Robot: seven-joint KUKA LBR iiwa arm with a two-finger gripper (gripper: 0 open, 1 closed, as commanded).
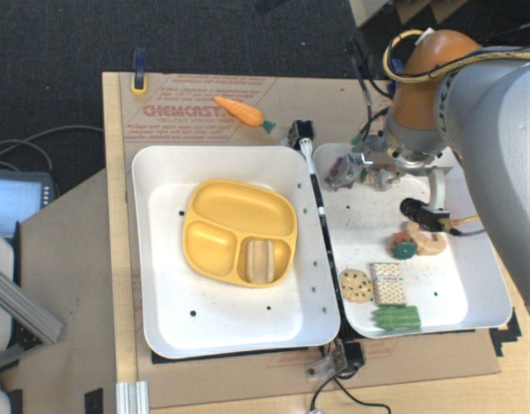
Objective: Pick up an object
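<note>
Here we judge the small purplish object, upper right of frame, light and graspable across its middle. The claw hangs beside it; we cannot tell its state.

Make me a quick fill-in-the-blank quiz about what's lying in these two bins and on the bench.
1. The yellow divided plate lies in the ____ bin.
2. The toy carrot lies on the ____, outside both bins.
3. The cookie lies in the ____ bin.
4. The green object sits just below the ____.

Missing: left; cardboard; right; cracker
</note>
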